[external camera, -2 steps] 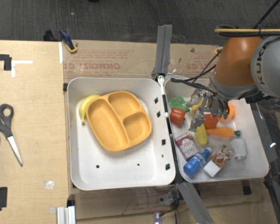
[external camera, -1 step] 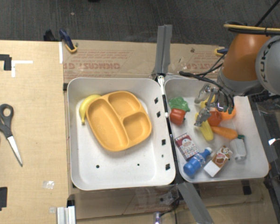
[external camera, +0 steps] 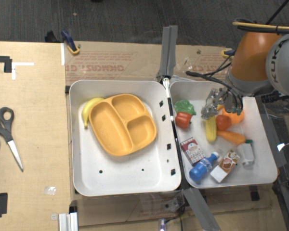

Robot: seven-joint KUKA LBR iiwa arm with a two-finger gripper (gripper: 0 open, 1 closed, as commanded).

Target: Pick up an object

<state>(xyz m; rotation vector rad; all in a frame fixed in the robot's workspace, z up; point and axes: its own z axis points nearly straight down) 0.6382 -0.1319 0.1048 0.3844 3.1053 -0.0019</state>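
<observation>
My tool [external camera: 213, 105] hangs low in the right bin [external camera: 265, 143], above the corn [external camera: 211, 130]; finger spread unclear, grip unconfirmed. Wooden surface [external camera: 29, 143] carries scissors [external camera: 8, 134]; dark carpet [external camera: 135, 8] beyond.

A pale wooden bench [external camera: 29, 143] carries scissors [external camera: 8, 136] and brown cardboard [external camera: 115, 61], with dark carpet [external camera: 135, 8] beyond.

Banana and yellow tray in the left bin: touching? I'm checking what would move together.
Touching. The camera view shows the banana tucked against the yellow tray's upper-left rim, no white bin floor between them.
</observation>
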